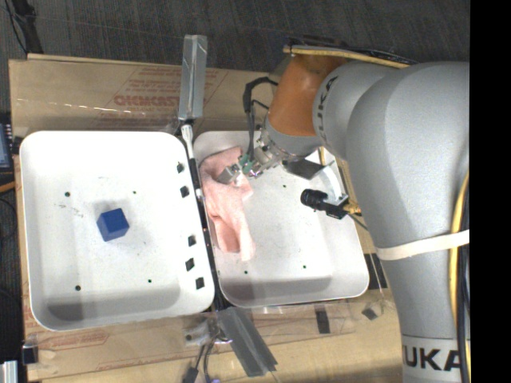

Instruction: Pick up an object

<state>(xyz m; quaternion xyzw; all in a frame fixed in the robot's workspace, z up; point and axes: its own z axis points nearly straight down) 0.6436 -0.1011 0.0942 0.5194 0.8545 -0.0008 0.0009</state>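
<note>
Down in the right bin [335,282] at the pink cloth [226,210], jaws [242,168] state impossible to tell; next, probably, a firm grip and lift.

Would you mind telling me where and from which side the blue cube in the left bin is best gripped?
Grip the blue cube across two opposite flat sides, coming straight down from above. It sits alone on the floor of the left bin, well away from the walls, so its sides look free. Turning the fingers to match its slightly rotated faces would probably help.

Right bin's [335,282] far right side hidden under the arm [399,158], arm cut off at frame bottom
</note>
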